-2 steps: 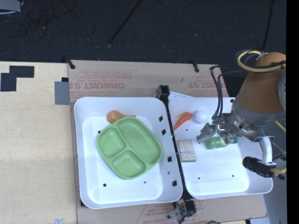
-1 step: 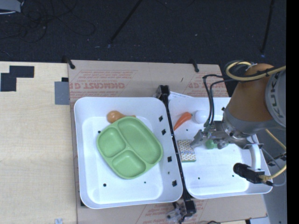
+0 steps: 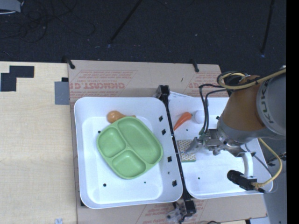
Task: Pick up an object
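The right bin [image 3: 219, 185] holds an orange carrot-shaped piece [image 3: 182, 120], a small white ball [image 3: 199, 116] and a flat patterned sponge-like pad [image 3: 187, 150] with a green edge. My gripper [image 3: 200, 143] is low in this bin, just right of the pad and below the ball, under the orange wrist band. Nothing visibly sits between its fingers. In the left bin [image 3: 91, 185] lies a green three-compartment plate [image 3: 129, 147], with a small orange object [image 3: 114, 116] by its upper left rim.
A black divider clamp [image 3: 170, 148] runs between the two bins. Cables loop over the arm at the right. A black part of the arm [image 3: 240, 180] hangs over the right bin's lower area. Cardboard lies under both bins.
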Controlling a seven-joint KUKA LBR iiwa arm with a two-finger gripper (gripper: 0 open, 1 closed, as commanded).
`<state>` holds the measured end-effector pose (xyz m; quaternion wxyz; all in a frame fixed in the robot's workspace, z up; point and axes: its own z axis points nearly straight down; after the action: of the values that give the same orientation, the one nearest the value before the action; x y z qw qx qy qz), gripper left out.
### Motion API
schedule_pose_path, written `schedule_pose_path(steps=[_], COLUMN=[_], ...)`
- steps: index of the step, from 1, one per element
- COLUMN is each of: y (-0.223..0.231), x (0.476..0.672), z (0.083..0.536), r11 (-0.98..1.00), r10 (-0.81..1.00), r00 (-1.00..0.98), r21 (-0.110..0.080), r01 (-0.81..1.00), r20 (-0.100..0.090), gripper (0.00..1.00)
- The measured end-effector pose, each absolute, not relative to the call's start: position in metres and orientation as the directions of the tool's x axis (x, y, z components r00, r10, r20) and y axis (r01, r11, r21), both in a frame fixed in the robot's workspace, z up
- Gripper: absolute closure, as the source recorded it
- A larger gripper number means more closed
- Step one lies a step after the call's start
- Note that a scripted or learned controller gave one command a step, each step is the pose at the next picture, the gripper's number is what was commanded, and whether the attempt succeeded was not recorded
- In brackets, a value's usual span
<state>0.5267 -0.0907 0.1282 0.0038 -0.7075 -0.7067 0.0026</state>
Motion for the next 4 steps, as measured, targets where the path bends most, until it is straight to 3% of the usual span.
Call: schedule_pose_path(steps=[1, 3, 4], y=[-0.092, -0.093, -0.094], x=[0.527, 0.524, 0.525], z=[0.141, 0.229, 0.251], r11=[-0.008, 0.001, 0.001], r10=[1.000, 1.000, 1.000], r00=[0.008, -0.001, -0.001], r21=[-0.007, 0.002, 0.000], r01=[1.000, 1.000, 1.000], r20=[0.002, 0.000, 0.000], gripper=[1.00, 1.00, 1.00])
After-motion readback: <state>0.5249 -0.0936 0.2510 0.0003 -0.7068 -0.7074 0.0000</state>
